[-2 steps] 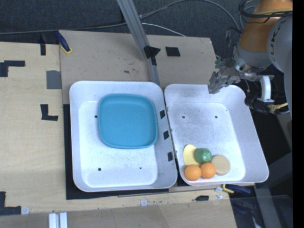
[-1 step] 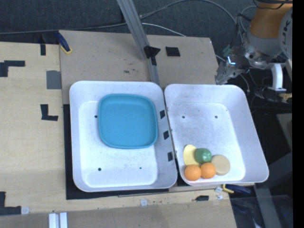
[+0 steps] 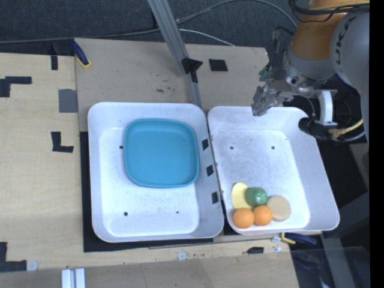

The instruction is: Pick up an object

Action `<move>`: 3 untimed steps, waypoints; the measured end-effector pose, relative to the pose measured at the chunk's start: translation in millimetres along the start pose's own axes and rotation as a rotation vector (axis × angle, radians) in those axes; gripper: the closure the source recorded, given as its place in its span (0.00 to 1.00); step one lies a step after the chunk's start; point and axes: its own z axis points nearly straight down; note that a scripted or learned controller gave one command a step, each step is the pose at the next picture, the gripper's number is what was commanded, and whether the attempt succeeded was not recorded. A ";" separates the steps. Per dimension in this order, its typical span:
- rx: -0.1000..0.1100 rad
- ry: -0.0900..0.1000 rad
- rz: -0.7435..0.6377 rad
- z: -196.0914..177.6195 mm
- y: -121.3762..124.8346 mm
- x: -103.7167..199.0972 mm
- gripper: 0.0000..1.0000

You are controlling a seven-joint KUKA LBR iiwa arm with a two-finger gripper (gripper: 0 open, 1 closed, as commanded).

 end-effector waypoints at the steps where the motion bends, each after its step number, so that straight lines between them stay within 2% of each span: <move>1: 0.000 0.000 0.000 8.2 -3.5 47.1 1.00; 2: 0.001 0.000 0.000 21.5 -19.9 94.8 1.00; 3: -0.001 0.000 -0.001 12.7 -31.5 143.1 1.00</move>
